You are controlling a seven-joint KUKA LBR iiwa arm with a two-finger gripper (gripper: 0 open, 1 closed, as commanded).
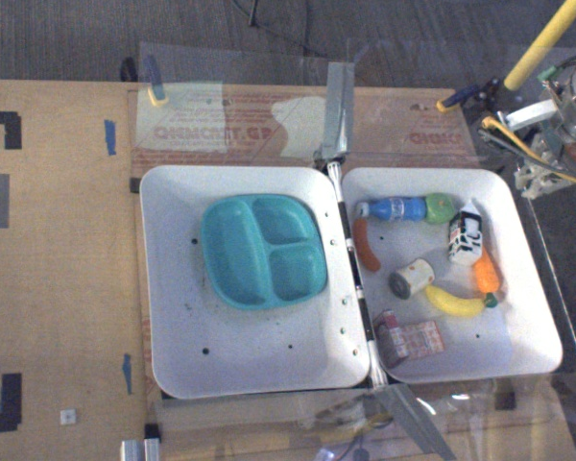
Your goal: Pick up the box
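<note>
The box (413,339) is a flat pinkish carton with a dark end. It lies on its side in the right bin (533,339), near that bin's front left corner and close to the divider. My gripper (540,169) hangs at the view's upper right, just beyond the right bin's far right corner. It is well away from the box and nothing shows between it and the bin's objects.
Sharing the right bin are a blue bottle (396,208), a green item (441,206), a red sausage (366,245), a black-and-white carton (465,235), a carrot (486,274), a banana (455,302) and a small can (413,278). A teal divided plate (264,251) sits in the left bin (173,334).
</note>
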